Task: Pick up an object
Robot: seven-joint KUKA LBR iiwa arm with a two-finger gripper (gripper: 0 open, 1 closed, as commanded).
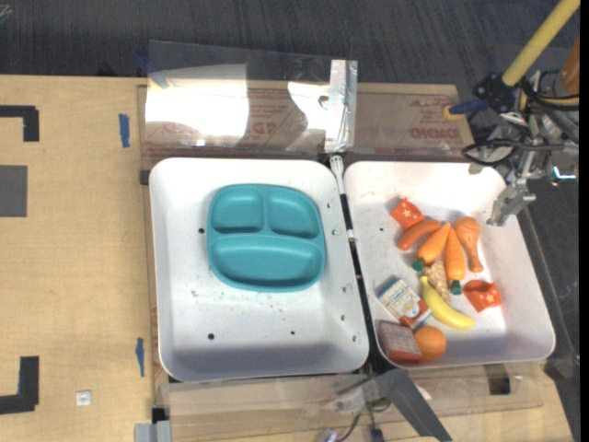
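Left bin (175, 339): white, smooth, rounded at the corners, speckled with small dark dots; it sits touching the right bin's left wall.
Plate (267, 236): teal plastic, three shallow sections, glossy, lying flat in the middle of the left bin.
Right bin (534, 339): same white shell, the landmark for everything below.
Box (399, 298): small printed carton, flat-sided, lower left part of the right bin.
Banana (447, 309): yellow, curved, slick toy plastic, just right of the box.
Orange (430, 341): round ball against the right bin's near wall.
Carrots (440, 243): tapered orange pieces heaped in the right bin's centre, touching one another.
Gripper (504, 208): grey metal, at the right bin's far right corner, nothing seen in it; apart or together, I cannot tell.
Risk: the toys are packed and rounded, so I'd guess a grab may slip off or nudge neighbours instead.
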